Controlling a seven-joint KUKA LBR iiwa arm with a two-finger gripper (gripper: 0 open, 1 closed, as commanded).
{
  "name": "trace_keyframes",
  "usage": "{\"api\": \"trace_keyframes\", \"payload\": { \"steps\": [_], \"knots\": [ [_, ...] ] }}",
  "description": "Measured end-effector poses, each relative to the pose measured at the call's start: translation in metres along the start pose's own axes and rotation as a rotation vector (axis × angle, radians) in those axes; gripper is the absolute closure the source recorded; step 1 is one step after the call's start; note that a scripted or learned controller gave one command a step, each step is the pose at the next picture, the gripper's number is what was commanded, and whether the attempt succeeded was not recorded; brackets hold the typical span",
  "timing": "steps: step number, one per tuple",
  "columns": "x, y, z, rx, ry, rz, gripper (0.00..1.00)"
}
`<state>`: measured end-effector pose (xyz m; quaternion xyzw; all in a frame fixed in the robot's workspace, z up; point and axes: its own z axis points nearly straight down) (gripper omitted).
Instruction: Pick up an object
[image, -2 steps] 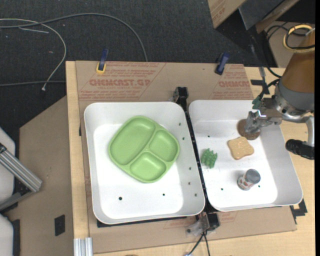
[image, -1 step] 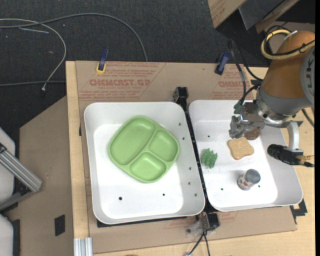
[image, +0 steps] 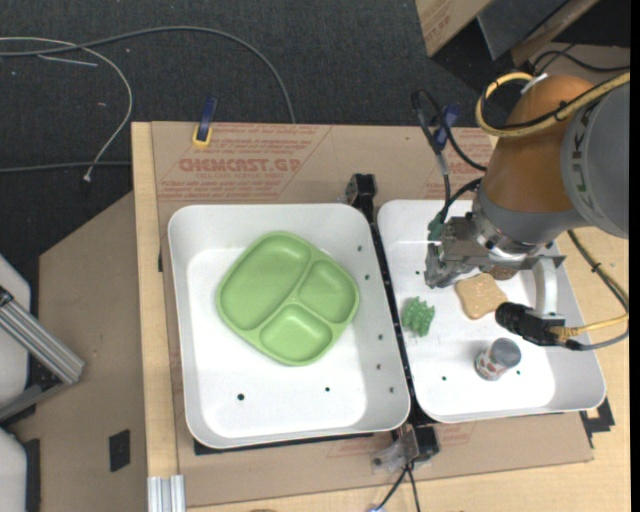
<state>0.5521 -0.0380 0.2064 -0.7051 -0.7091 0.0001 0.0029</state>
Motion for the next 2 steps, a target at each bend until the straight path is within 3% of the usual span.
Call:
{"api": "trace_keyframes", "payload": {
  "steps": [2],
  "knots": [
    [0.103,-0.008,-0.008,-0.004,-0.002,-0.001,1.0]
  ]
}}
